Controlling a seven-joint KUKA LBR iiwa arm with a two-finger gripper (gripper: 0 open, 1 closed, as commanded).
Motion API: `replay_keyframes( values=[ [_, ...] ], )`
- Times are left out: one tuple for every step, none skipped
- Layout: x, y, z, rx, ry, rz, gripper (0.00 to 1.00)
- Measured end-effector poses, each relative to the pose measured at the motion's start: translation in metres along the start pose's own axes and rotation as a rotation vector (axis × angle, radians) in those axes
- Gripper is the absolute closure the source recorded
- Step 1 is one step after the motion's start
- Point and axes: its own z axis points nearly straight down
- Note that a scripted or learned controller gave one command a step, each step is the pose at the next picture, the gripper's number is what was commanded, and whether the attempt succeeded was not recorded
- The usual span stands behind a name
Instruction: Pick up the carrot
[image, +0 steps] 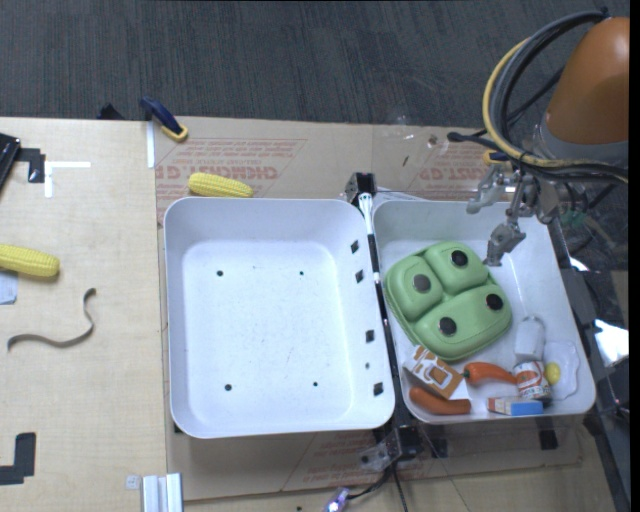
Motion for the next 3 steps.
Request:
replay_keyframes(
  values=[
    [0.040,0.054,0.092,0.000,-0.004,0.022,0.00],
    [-0.009,0.009,0.104,0.001,-0.002,-0.083,0.00],
    [-0.006,0.021,0.108,0.033,-0.011,0.255,0.00]
  ],
)
